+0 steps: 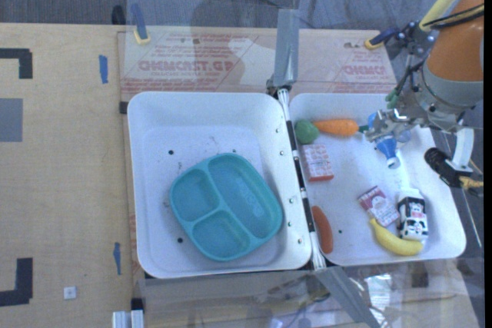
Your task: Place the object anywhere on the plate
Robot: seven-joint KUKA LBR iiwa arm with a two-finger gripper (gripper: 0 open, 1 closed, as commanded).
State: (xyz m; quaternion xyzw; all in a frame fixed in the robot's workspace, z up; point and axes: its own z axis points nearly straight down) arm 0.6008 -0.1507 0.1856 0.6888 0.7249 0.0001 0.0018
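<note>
Picking is the step in hand, by my reading, since the plate (225, 206) in the left bin (146, 119) carries nothing in any of its three compartments; it is a teal plate lying slightly askew on the bin floor. The gripper (387, 136) hangs over the upper right part of the right bin (346, 242), with the grey arm (453, 65) and its orange band behind it; whether it is open or closed I cannot tell, because the tip is a small blur of blue and metal; nothing can be seen caught in it. Just to its left lies a carrot (336, 127), with a green ball (307, 131) touching the carrot's left end; below those sits a small red and white box (317, 163) near the bin's left wall; a red sausage (323, 229) lies lower along that wall. Toward the lower right are a small red packet (374, 201), a banana (393, 239) and a black and white carton (413, 217) just beside the banana. Which of these is the object to move is not settled; the carrot is nearest. The next move calls for a descent onto one item, a firm close, then a lift clear of the divider and a carry leftward over the plate.
</note>
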